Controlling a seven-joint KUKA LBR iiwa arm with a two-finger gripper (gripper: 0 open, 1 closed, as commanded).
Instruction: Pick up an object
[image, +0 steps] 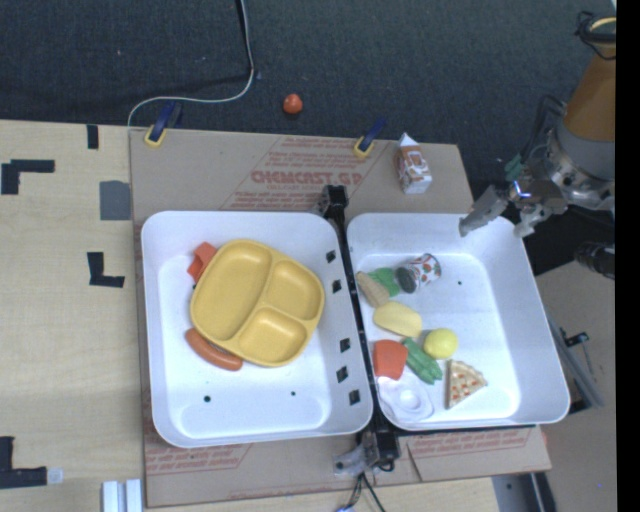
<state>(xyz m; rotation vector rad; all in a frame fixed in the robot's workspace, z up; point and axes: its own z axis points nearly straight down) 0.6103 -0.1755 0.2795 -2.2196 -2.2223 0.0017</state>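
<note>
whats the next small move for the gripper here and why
Probably bring the gripper leftward and down into the right bin, toward the toy food cluster. It sits at the bin's upper right corner, above the rim, with nothing between its fingers, while the nearest items, the small can and the yellow lemon, lie further left and lower in the view.

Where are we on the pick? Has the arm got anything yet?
Nothing looks picked yet. The tool sits at the upper right edge of the right bin, with no object seen between its fingers. The toy food, such as the pizza slice and lemon, lies on the bin floor. Left to do: move over an item, descend, grasp and lift.
</note>
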